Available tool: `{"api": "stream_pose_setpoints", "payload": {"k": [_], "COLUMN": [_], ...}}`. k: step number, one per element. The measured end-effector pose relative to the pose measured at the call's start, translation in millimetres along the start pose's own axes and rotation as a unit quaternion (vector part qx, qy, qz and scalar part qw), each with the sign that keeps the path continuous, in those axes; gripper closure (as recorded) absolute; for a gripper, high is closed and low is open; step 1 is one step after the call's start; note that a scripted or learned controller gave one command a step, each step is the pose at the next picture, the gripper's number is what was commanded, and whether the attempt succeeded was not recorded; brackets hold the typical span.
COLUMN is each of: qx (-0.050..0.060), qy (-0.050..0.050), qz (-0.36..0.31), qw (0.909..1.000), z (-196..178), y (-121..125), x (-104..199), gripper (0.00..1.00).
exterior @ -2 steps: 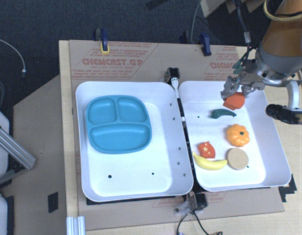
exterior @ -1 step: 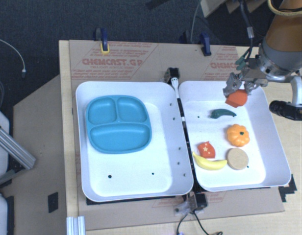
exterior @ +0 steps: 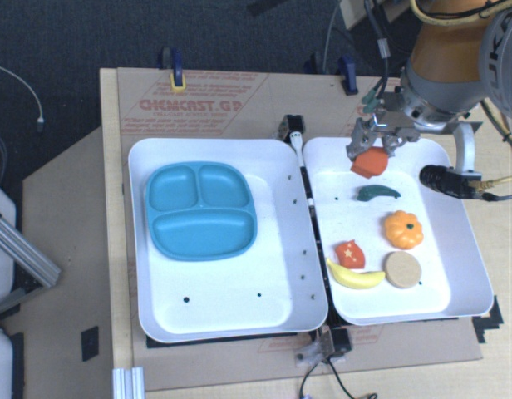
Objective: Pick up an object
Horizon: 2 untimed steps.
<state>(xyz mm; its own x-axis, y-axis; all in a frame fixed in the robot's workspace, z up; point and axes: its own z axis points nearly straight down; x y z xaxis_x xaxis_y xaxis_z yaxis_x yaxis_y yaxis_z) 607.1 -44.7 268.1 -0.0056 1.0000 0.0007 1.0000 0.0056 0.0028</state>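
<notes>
Cardboard-topped bench (exterior: 214,98), dark carpet (exterior: 65,32) behind.

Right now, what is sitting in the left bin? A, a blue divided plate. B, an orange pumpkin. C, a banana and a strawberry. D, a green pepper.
A: the blue divided plate lies in the left bin, while the banana, strawberry, pumpkin and green pepper all lie in the right bin.
</notes>
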Motion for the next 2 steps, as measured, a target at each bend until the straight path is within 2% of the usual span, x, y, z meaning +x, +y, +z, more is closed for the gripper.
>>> {"api": "stream_pose_setpoints", "payload": {"k": [1,2], "qx": [0.002,0.004], "qy": [0.0,0.0], "qz": [0.0,0.0], "qw": [1.0,1.0], "z": [8,34], "y": [6,7], "x": [59,111], "gripper": [1.0,1.0]}}
